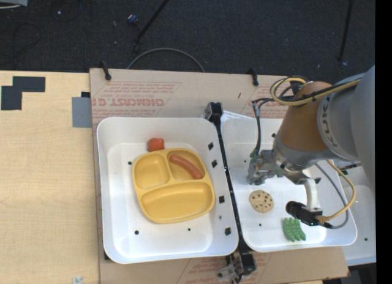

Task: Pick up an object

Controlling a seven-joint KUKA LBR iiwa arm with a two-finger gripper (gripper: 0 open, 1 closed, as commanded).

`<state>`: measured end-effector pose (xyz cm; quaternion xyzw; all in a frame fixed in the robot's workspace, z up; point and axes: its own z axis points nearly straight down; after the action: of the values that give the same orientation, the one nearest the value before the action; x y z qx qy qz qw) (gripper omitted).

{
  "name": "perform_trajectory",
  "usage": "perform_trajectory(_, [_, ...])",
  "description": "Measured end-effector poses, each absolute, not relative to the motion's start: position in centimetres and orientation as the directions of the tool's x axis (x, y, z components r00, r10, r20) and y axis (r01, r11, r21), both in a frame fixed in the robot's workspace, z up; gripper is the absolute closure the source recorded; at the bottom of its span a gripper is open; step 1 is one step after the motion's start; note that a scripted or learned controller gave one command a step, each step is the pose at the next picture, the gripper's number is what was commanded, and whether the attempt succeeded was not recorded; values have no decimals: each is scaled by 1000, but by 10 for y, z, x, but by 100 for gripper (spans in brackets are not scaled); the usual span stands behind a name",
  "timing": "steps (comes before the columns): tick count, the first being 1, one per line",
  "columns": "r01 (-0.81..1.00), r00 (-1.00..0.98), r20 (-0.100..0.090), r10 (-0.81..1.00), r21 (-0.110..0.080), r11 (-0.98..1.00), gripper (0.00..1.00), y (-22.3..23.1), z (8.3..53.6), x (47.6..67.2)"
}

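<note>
so the end effector (260,172) sits right-center in the frame, can't tell its grip state, with the cookie (261,201) just below it, closest target imo

One fixed cam above bench (49,172), slanted downward, mid-range; both bins (116,215) in frame.

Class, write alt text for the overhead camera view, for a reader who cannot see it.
A grey robot arm reaches from the right, its end effector low over the right white bin, above a cookie and a green toy. The left white bin holds a yellow divided tray with a sausage in one compartment; a small red item lies beside it.
</note>
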<state>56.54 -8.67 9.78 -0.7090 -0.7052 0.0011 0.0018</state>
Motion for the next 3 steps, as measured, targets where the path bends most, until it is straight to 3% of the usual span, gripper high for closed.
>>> perform_trajectory(2, [1000, 0, 0, 1000, 1, 0, 100, -81, 210, 557])
perform_trajectory(3, [1000, -1, 0, 1000, 1, 1, 100, -86, 256, 564])
